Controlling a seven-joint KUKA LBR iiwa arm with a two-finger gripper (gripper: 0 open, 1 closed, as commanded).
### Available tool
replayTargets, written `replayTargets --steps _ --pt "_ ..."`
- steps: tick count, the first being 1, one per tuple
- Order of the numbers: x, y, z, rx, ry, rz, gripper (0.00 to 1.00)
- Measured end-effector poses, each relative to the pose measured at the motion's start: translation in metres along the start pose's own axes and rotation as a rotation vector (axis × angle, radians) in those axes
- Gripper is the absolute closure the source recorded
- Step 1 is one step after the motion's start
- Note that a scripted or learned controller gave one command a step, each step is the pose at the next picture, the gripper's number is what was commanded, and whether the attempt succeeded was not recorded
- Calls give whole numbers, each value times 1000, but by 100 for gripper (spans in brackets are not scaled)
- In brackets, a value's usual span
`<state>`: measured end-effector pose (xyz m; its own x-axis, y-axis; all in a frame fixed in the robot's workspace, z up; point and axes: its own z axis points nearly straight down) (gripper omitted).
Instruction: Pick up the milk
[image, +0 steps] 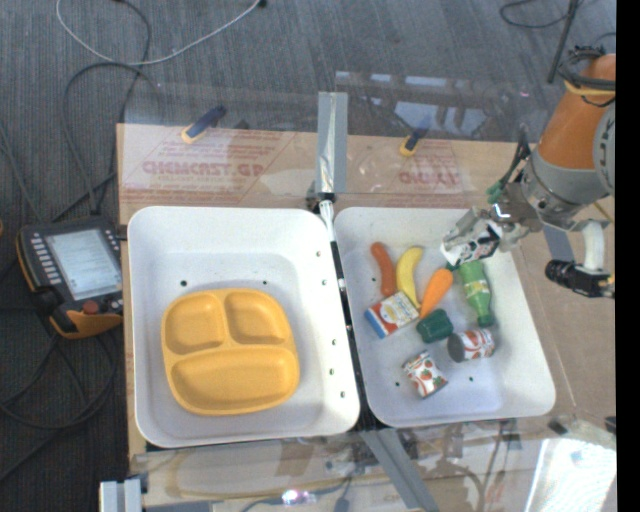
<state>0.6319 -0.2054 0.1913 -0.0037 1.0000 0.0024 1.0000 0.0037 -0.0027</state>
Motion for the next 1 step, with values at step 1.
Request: replayTargets --steps 1 --pt "-18 37 -17 -1 -9 -104 0"
